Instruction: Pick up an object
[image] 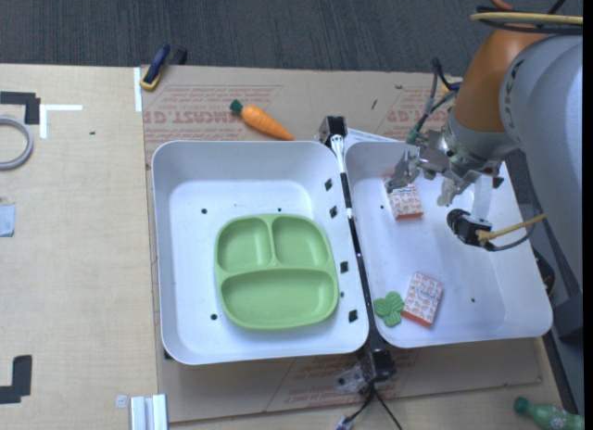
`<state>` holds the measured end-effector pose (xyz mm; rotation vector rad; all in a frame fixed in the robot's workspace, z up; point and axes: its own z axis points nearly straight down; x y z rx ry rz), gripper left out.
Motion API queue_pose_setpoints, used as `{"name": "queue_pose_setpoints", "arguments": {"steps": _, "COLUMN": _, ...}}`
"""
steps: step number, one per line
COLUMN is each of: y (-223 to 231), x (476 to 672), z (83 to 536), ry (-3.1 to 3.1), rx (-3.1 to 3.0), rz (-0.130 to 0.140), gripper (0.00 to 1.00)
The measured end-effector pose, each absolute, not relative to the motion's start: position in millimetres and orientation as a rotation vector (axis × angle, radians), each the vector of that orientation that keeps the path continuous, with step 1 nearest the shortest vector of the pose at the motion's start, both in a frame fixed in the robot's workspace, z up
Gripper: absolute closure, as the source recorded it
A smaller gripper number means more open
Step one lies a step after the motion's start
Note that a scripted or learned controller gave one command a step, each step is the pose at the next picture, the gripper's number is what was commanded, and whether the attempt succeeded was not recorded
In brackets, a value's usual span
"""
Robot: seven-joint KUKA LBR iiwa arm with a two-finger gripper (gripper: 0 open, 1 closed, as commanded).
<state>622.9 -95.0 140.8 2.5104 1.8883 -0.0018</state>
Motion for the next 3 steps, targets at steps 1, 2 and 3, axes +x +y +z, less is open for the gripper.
{"name": "queue_pose_setpoints", "arguments": {"steps": 1, "y": -95.4, "x": 611.6, "z": 92.3, "ry": 2.204, "rx": 2.24, "rz": -0.002, "gripper": 0.0}}
{"name": "queue_pose_setpoints", "arguments": {"steps": 2, "y": -96.0, "x": 611.7, "z": 101.9, "ry": 2.204, "rx": 2.24, "rz": -0.003, "gripper": 1.0}}
{"name": "queue_pose_setpoints", "arguments": {"steps": 3, "y": -67.3, "x": 574.2, "z": 192.0, "ry": 2.278, "rx": 2.163, "rz": -0.001, "gripper": 1.0}}
